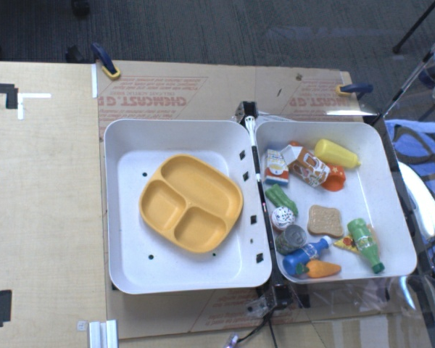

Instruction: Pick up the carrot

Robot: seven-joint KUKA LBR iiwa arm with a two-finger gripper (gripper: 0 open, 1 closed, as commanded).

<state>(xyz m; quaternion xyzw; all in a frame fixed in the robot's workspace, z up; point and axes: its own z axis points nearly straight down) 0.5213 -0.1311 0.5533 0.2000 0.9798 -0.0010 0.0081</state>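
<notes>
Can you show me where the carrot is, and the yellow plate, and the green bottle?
carrot (323, 269), camera view, middle of its orange body.
yellow plate (225, 181), camera view, its right rim.
green bottle (363, 239), camera view, middle of its green body.

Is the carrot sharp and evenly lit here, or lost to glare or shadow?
Camera view: lighting is soft and even; the carrot near the right bin's front edge reads clearly, slightly soft. The yellow tray casts only a faint shadow. No strong glare on the bins.
</notes>
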